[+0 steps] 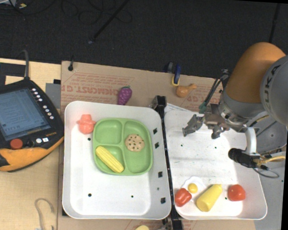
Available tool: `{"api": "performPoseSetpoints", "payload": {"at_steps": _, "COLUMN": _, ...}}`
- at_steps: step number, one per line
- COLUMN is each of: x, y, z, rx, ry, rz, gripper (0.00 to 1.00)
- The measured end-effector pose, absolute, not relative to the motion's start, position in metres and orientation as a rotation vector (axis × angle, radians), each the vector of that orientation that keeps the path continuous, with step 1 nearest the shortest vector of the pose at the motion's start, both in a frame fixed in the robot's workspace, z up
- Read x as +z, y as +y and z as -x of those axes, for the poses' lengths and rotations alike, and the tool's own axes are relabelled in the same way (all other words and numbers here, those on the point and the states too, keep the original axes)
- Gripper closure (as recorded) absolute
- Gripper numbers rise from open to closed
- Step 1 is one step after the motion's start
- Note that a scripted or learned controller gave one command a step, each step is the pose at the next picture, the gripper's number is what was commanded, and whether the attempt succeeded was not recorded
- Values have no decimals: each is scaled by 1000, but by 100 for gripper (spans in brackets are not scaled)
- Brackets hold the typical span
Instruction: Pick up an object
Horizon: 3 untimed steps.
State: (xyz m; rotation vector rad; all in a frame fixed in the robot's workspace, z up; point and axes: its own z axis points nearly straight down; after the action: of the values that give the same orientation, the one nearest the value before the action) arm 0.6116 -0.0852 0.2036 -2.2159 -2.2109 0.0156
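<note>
Four toys are sitting along the near edge of the right bin [256, 207]: red pepper [182, 196], fried egg [193, 186], yellow bottle [209, 197], tomato [236, 192]. Farther back, the gripper [203, 129] is hovering with fingers spread wide, gripping nothing.

Mostly smooth plastic on my screen, laid over matt cardboard.
I see two glossy white plastic bins [74, 181], a satin green divided plastic plate [145, 162], a shiny yellow plastic corn cob [109, 159], a dull brown printed cardboard sheet [96, 86], and a light wood-look counter [13, 196].
</note>
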Motion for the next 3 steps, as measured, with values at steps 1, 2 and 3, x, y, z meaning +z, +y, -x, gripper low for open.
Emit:
{"api": "performPoseSetpoints", "payload": {"at_steps": 1, "x": 211, "y": -85, "z": -615, "rx": 1, "ry": -2221, "rz": 2221, "gripper": 0}}
{"api": "performPoseSetpoints", "payload": {"at_steps": 2, "x": 150, "y": -89, "z": -619, "rx": 7, "ry": -2218, "rz": 2217, "gripper": 0}}
{"api": "performPoseSetpoints", "payload": {"at_steps": 3, "x": 105, "y": -92, "z": -615, "rx": 7, "ry": -2217, "rz": 2217, "gripper": 0}}
